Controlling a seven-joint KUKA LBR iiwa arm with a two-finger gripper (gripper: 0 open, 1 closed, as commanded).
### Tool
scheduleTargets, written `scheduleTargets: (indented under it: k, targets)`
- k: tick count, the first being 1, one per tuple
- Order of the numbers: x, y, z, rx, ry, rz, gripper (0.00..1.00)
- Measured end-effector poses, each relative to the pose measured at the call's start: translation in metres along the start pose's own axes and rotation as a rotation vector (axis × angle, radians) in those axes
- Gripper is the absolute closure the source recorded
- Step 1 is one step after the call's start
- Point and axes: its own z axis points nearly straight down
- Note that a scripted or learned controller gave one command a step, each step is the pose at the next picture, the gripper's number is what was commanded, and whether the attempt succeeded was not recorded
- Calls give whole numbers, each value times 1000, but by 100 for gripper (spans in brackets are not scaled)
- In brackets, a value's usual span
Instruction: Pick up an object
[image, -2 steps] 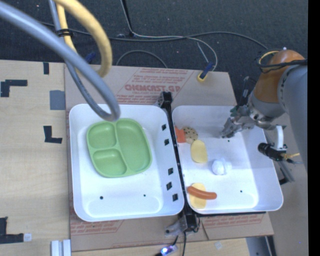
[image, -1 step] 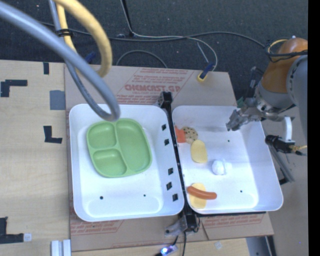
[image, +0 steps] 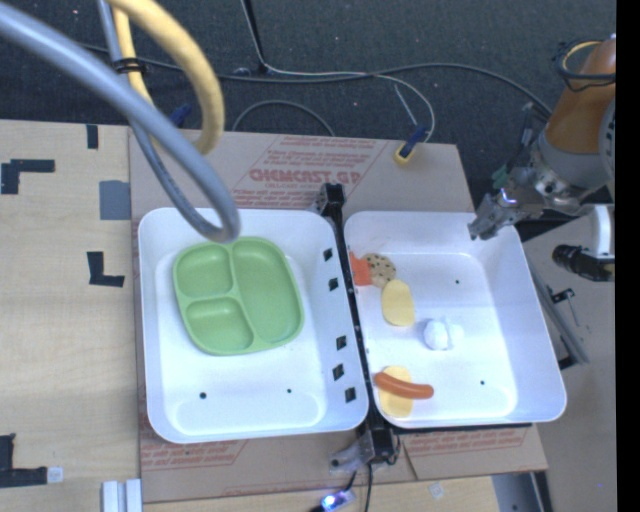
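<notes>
The right bin (image: 500, 300) holds several small toy foods. A cookie (image: 379, 266) with an orange piece (image: 359, 270) lies near its back left. A pale yellow oblong (image: 398, 303) sits just below them, and a white round piece (image: 438, 334) lies at the middle. A red sausage on a yellow slice (image: 402, 388) rests near the front left. My gripper (image: 490, 222) hangs at the bin's back right corner, above the rim, well away from all the pieces. Nothing shows between its fingers.
The left bin (image: 170, 400) carries a green divided plate (image: 238, 296). A grey hose (image: 150, 130) and a yellow hose (image: 190, 60) cross above the left bin's back corner. A black divider with clips (image: 345, 320) runs between the bins. Cables lie behind.
</notes>
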Motion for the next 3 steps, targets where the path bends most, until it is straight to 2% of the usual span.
scheduleTargets:
  k: [1,2,3]
  targets:
    - [1,1,-31,3,1,0,100]
    - [56,-9,-38,5,1,-2,100]
    - [111,-22,-25,6,1,0,100]
